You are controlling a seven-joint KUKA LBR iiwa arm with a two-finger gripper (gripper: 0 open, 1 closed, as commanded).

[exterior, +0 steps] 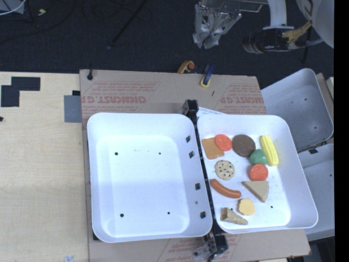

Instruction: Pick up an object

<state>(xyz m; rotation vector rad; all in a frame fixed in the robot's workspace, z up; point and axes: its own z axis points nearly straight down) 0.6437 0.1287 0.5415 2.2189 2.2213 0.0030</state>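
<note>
Overhead, gripper (209,36) hangs beyond bins (248,121), touching nothing.

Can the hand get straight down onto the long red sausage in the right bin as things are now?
Probably yes. The long red sausage lies uncovered on the right white bin floor, with small gaps around it. The hand hangs high beyond the bins.

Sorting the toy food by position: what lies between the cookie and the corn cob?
In the camera view, the green ball lies between the cookie and the corn cob.
</note>
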